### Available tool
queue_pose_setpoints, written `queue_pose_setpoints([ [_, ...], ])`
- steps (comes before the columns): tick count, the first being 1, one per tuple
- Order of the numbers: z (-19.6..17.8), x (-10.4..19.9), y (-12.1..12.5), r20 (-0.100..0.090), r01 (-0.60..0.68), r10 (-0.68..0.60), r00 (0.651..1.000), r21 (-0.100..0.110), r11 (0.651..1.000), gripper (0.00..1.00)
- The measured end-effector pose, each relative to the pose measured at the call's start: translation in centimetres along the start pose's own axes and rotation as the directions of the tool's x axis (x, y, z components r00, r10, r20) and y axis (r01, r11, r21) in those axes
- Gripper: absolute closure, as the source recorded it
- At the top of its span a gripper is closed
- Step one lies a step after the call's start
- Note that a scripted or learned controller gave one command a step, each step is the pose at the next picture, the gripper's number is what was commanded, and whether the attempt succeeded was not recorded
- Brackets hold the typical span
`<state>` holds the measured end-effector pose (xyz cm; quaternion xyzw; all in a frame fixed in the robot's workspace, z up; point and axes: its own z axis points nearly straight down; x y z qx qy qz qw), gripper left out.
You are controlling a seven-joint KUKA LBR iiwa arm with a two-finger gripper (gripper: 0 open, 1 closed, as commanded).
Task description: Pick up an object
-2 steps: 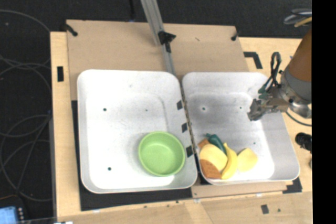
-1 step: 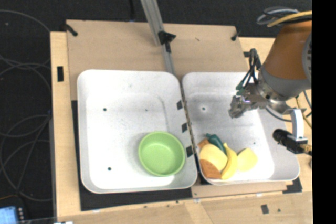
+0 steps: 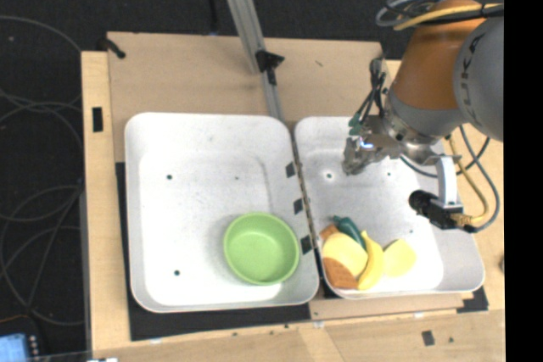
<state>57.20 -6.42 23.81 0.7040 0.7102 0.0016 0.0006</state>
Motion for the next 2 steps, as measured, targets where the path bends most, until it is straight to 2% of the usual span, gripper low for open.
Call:
queue_pose_setpoints([
  [2, 0.0, 12.0, 4.6, -0.001, 0.000, 0.000, 1.000, 0.001, 1.000, 1.00],
])
